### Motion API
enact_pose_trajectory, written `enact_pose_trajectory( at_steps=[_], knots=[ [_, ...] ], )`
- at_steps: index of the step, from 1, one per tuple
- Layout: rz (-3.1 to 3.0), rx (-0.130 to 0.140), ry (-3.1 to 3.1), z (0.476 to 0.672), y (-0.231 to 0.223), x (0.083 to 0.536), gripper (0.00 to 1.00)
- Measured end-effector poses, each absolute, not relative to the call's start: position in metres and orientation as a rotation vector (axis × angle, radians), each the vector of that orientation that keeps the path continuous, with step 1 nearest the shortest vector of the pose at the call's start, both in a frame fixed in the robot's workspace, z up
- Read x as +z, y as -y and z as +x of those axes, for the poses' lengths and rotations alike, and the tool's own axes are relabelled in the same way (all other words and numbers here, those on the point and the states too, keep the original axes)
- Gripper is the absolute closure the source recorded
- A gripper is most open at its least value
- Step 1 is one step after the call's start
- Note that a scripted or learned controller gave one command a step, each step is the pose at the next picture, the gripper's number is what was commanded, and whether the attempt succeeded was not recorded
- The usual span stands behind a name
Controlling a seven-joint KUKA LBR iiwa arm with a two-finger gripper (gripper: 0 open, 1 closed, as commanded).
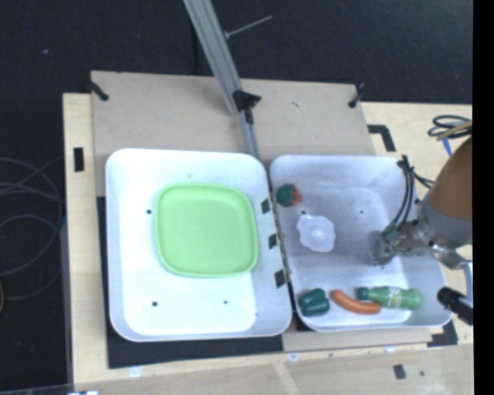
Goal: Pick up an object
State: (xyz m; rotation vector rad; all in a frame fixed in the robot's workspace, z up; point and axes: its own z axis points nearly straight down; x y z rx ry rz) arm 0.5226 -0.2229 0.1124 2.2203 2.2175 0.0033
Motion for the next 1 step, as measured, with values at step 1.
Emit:
enact_pose_trajectory(
  at_steps=[1],
  knots=[
    [2.218, 0.004, -2.219, 0.5180, 0.2157, 0.1683, 1.00]
  ],
)
